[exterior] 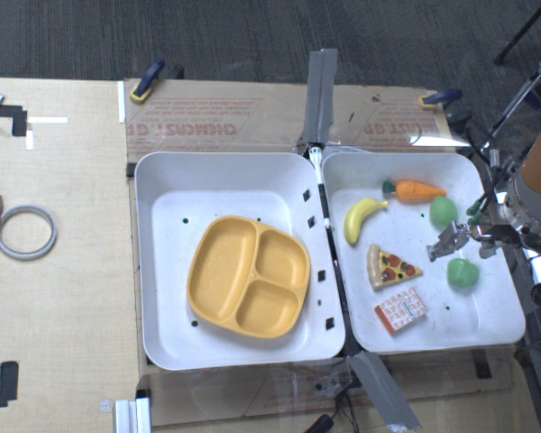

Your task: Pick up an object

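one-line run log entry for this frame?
phase: approach | gripper: over right bin, between two green items, holding nothing | left bin: yellow divided plate

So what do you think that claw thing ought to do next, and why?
Probably drop a little and close on one toy. The gripper hangs in the right bin between two green pieces, one above it and one below, with nothing seen between its fingers. The lower green piece looks the nearest target.

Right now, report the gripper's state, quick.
Gripper: low over the right bin, between two green objects; open or shut cannot be told, and nothing shows between its fingers.
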Controlling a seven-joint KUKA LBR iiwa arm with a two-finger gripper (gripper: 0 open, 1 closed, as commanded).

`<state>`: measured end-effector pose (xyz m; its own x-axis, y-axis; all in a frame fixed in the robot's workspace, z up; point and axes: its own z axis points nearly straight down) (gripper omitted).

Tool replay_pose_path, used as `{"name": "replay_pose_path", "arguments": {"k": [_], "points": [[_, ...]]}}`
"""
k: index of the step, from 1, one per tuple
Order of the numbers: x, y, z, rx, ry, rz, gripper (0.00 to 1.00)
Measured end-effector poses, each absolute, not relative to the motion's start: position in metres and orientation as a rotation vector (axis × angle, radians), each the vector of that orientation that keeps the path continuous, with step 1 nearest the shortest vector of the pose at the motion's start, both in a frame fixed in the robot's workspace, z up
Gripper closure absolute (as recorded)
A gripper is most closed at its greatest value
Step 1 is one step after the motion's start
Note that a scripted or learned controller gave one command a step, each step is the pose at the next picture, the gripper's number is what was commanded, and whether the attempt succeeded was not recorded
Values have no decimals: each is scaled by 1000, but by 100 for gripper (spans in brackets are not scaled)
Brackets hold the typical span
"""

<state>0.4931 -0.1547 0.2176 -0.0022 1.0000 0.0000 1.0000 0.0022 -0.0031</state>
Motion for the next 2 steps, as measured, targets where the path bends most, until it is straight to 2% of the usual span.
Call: {"name": "replay_pose_path", "arguments": {"k": [1, 2], "points": [[514, -108, 103, -2133, -2304, 2, 0], [514, -110, 112, -2137, -2298, 4, 100]]}}
